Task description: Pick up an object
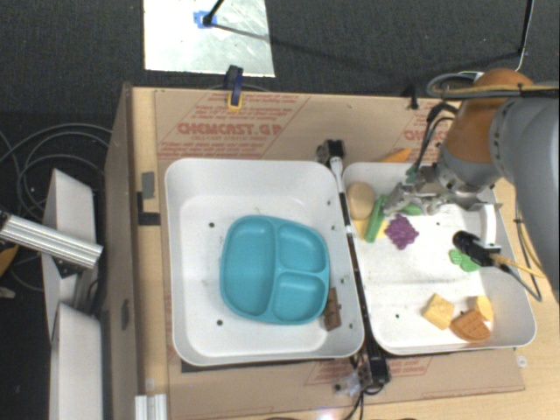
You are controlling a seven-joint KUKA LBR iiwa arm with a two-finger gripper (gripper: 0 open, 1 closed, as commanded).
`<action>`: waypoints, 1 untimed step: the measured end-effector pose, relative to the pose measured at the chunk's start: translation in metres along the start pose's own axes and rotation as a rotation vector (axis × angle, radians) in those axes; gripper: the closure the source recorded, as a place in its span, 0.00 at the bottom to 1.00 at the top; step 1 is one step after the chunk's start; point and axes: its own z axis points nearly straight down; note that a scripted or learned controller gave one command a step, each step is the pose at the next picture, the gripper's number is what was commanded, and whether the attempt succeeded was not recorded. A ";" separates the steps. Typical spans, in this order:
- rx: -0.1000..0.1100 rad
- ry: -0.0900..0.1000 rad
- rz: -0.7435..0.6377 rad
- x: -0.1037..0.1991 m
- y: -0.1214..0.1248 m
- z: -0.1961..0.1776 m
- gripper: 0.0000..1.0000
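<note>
Arm: from where I stand, the grey arm reaches in from the right and hangs low over the far left part of the right white bin (411, 278).
Gripper: the two-finger gripper (409, 197) sits just above the toys there. I cannot tell whether it is open or closed, and nothing shows as held.
Nearest things: a green stick-shaped toy (376, 220) lies just beside the gripper, on the side towards the other bin. A purple knobbly toy bunch of grapes (402, 231) lies just on its near side. A pale tan rounded toy (360, 201) rests against the bin's left wall, touching or almost touching the green stick.
Other things in this bin: a tan block (437, 310) and an orange wedge (472, 325) lie in the near right corner, well apart from the gripper. A small green piece (458, 256) lies towards the right wall.
Left white bin (192, 234): it holds a teal divided plastic plate (271, 269).
Step in hand: I'd judge it is lining up on one of the near toys, the purple bunch or the green stick.
Doing it well: centre on one toy alone, since the three lie crowded together. Come straight down and close across the narrow width. The purple bunch has bare floor around it and looks the easier choice.
Risk: the stick lies close to the wall and the tan toy, so a grasp there may jam or nudge both.
</note>
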 end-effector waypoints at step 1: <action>-0.003 0.000 0.000 -0.001 0.016 -0.104 0.00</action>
